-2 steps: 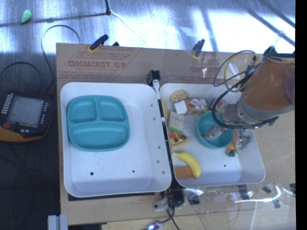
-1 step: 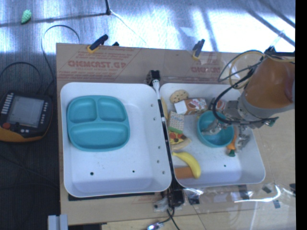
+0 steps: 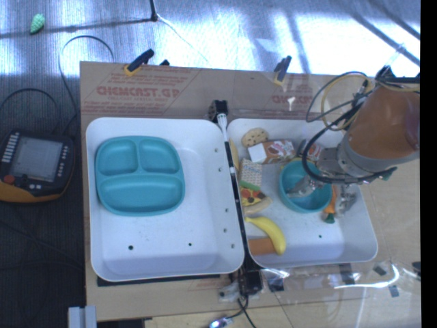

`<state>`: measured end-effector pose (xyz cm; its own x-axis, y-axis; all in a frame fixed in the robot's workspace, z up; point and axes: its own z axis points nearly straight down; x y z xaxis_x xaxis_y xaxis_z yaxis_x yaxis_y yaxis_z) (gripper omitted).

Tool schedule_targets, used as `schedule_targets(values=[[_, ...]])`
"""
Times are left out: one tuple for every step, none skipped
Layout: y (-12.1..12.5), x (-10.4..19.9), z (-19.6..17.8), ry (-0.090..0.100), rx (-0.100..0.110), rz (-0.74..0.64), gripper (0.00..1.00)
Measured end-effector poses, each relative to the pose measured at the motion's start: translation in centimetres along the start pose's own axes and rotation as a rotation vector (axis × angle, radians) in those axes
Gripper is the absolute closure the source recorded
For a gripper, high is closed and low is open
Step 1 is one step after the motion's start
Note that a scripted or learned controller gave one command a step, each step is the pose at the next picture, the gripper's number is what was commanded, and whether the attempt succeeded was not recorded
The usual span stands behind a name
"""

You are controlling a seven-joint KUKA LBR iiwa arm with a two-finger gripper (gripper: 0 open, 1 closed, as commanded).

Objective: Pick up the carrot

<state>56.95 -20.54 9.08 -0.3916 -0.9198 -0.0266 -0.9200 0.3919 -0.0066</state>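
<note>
Claw (image 3: 339, 202) down in the right bin (image 3: 355, 248) beside the teal bowl (image 3: 304, 186), right at the carrot (image 3: 331, 207), grip state unclear.

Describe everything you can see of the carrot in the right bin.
The carrot is a small orange piece with a bit of green at its lower end, likely a toy. It shows as a thin strip standing roughly upright in the view, beside the right rim of the teal bowl in the right bin. The gripper sits right over it and hides much of it, so whether it is held or just lies on the bin floor cannot be told.
</note>
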Motion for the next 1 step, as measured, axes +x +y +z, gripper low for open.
schedule_targets(values=[[-1.33, -0.73, 0.15, 0.000, -0.019, -0.077, 0.00]])
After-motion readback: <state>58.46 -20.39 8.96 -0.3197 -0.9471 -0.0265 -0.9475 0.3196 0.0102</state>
